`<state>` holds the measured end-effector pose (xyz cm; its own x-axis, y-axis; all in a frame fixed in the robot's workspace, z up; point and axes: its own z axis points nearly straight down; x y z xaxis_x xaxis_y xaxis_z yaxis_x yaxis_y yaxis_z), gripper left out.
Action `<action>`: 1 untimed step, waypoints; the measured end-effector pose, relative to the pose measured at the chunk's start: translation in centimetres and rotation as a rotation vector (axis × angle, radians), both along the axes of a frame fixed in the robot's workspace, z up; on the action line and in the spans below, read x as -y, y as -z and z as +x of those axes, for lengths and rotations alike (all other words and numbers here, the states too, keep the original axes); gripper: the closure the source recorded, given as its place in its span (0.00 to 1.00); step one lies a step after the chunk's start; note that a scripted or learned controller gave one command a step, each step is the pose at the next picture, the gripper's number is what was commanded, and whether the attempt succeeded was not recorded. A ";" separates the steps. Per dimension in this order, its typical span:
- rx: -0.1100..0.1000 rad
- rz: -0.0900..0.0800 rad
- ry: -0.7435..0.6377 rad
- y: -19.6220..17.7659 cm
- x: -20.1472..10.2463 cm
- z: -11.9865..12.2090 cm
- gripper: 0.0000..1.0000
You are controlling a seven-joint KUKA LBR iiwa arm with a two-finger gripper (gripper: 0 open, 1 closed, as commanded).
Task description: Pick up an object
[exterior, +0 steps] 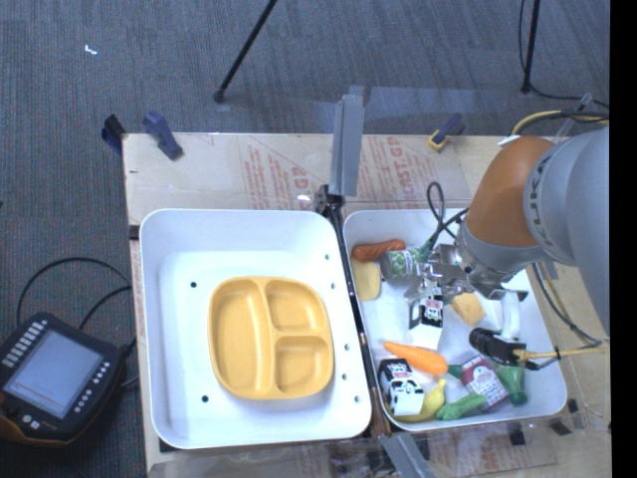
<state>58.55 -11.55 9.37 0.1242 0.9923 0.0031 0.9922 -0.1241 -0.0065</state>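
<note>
Toys crowd the right bin (545,366), and the task leaves open which one to lift. The gripper (430,302) hangs low over the middle of that bin, just above a small black-and-white carton (432,313), with a green can (401,263) and a sausage (377,250) at its far left, a pale yellow wedge (467,308) at its right, and a carrot (417,357) nearer the viewer. Whether the fingers stand apart or together cannot be told; nothing is plainly seen between them. My judgement is that the reach-and-descend step is in hand, with no grasp yet secured. The next move seems to call for settling on one piece, most likely the carton, and closing squarely on it without nudging its neighbours.

Along the near edge lie a second carton (399,384), a banana (430,400) and green pieces (460,407). The left bin (164,257) holds a yellow divided tray (270,337). Both bins rest on a cardboard-covered bench (239,172) over grey carpet (149,48), with a teach pendant (55,376) at the near left.
</note>
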 end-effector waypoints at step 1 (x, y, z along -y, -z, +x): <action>-0.002 -0.002 0.314 -1.3 1.5 -2.9 1.00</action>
